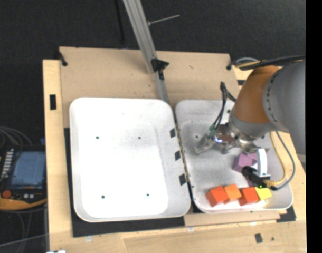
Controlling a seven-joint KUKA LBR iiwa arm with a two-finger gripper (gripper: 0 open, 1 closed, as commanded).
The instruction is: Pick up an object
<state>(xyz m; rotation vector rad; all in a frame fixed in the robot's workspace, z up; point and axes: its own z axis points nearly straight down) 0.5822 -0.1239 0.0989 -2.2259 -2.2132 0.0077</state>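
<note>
From here I cannot tell my two-finger gripper's (206, 144) state, so I'd centre it squarely over the small purple block (246, 159) beside it before descending.

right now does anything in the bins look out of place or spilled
Nothing stands out. The small orange, red and yellow blocks sit in a row along the right white bin's near edge, with a purple block just behind them.
</note>
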